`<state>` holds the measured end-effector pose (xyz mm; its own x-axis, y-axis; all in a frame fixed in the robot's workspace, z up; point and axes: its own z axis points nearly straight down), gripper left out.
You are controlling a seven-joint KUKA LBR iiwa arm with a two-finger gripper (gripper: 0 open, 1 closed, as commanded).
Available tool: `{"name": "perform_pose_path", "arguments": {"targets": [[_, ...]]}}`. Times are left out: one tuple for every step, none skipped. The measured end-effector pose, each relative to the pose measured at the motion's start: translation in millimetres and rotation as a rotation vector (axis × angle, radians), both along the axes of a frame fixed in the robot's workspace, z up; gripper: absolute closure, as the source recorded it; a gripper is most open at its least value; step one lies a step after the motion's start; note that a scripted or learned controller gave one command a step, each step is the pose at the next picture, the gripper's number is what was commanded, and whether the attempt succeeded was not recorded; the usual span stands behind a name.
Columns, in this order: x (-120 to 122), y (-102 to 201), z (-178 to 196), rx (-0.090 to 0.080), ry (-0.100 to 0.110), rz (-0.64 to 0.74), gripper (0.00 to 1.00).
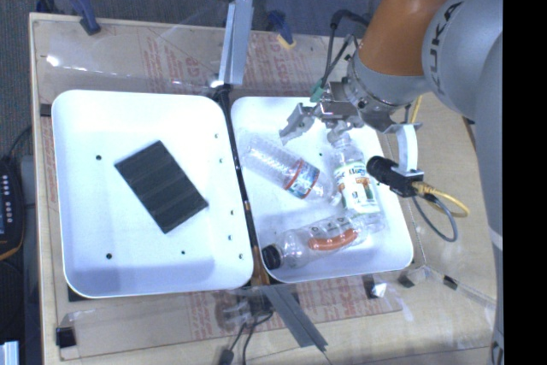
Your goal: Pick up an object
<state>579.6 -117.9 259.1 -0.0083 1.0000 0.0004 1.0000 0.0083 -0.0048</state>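
Clear plastic bottles lie in the right bin (395,250): one with a blue label (280,167) near its middle, one with a white label (355,179) toward its right wall, and one with orange inside and a black cap (318,240) along its near edge. Above the bin's far part the gripper (318,124) hangs spread apart, nothing between its fingers. A dark ribbed slab (161,185) lies in the left bin (68,209).

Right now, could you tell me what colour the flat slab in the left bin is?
Dark grey, almost black, with faint ribbing: the slab, in the camera view.
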Motion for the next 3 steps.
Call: {"name": "perform_pose_path", "arguments": {"targets": [[-9.8, -35.2, -139.3, -0.009, -0.028, 0.164, 0.0], [1.4, -45.5, -167.3, 0.0, -0.003, 0.176, 0.0], [2.2, -46.3, -156.2, -0.002, -0.005, 0.179, 1.0]]}}
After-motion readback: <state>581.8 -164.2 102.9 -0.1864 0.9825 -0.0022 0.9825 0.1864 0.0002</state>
